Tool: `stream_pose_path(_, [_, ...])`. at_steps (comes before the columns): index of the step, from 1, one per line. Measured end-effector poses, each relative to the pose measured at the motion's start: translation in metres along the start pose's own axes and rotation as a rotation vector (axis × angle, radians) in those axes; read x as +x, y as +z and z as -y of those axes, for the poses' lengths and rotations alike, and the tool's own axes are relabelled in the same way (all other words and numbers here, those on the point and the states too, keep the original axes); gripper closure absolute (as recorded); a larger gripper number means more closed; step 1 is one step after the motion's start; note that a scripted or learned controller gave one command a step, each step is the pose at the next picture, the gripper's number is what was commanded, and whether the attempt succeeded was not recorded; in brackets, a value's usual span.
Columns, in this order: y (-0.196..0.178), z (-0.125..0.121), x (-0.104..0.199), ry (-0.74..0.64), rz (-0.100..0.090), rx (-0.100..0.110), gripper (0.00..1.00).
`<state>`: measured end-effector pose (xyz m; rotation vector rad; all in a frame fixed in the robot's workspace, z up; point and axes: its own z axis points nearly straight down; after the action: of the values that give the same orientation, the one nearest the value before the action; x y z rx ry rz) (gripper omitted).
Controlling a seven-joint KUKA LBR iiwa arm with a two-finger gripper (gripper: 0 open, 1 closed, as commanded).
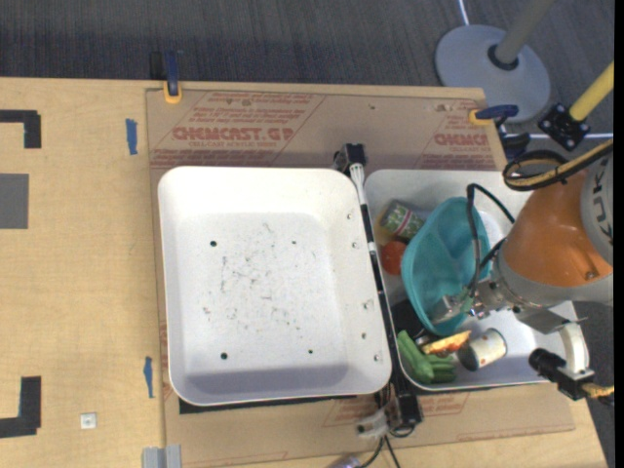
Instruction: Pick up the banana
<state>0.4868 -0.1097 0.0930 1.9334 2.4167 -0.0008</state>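
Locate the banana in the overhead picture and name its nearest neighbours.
The banana lies near the front of the right bin, just below the teal bowl, with a green item to its left and a white cup on its right.

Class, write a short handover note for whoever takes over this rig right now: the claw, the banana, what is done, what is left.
Claw: low in the right bin, at the teal bowl's lower edge; its finger state cannot be read.
Banana: lying in the same bin just below the claw, beside a green item; not lifted.
Done: arm brought over the right bin.
Left: grasp the banana and raise it.
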Motion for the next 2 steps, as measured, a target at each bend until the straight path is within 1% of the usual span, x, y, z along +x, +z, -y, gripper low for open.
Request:
stream_pose_path(1, [0.0,-0.001,-0.006,-0.362,-0.009,-0.006,0.0])
stream_pose_path(2, [0.002,-0.028,-0.009,-0.501,-0.017,0.014,0.0])
